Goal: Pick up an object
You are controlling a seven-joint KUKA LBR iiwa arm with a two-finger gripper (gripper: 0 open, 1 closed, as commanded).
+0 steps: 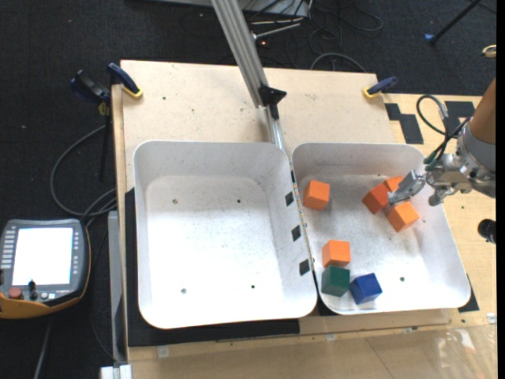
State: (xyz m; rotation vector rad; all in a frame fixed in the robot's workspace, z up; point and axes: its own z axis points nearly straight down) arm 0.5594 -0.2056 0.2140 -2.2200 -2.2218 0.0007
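The right bin [355, 164] holds several small blocks. An orange one [316, 194] lies at its left, and a red-orange one [376, 198] and another orange one [403, 216] lie close together at its right. Nearer the front sit an orange block [337, 253], a green block [335, 280] and a blue block [365, 287]. My gripper [410, 188] reaches in from the right, low over the right bin. It sits just above and between the red-orange block and the orange block beside it. Nothing is visibly held.
The left bin [213, 235] lies beside the right one, sharing a middle wall. A slanted metal pole [241, 38] comes down to the back of that wall. Clamps [125, 81] [380, 87] grip the board's back corners. A teach pendant [39, 268] lies off the bench, left.
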